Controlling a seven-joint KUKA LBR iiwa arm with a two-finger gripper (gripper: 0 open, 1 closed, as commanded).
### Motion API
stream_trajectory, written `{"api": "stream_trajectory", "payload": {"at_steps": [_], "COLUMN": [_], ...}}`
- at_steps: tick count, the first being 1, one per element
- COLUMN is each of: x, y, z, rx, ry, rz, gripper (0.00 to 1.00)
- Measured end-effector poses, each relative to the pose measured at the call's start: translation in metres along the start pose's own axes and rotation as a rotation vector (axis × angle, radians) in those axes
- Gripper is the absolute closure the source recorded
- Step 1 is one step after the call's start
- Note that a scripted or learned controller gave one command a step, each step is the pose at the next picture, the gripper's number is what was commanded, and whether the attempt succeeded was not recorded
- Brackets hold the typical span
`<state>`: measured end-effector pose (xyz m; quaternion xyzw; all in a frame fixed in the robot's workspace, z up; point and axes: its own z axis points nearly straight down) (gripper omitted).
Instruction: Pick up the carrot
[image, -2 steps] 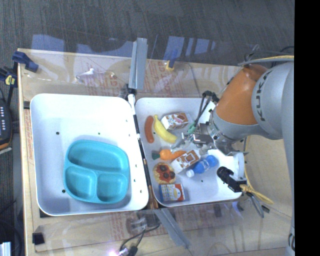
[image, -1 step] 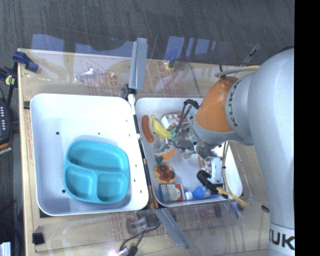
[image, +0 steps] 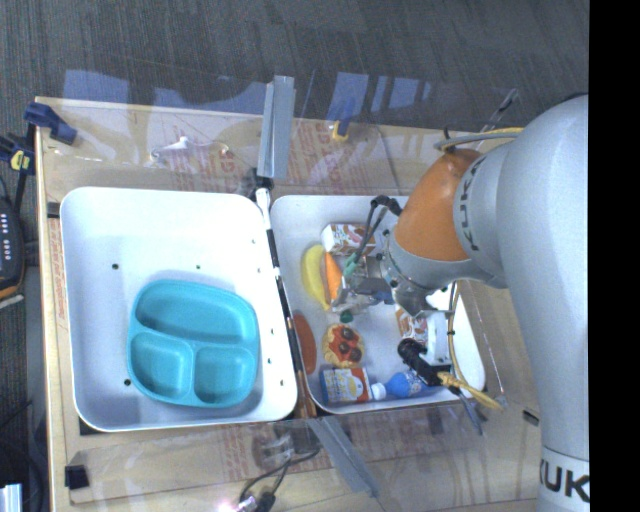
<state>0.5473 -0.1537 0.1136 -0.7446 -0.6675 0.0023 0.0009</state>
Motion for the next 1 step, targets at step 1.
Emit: {"api": "stream_trajectory", "payload": {"at_steps": [1], "x": [0.0782], "y": [0.0126], "z": [-0.1164], "rx": [-0.001], "ry": [0.003], "rz": [0.174], "gripper": [1.00]}}
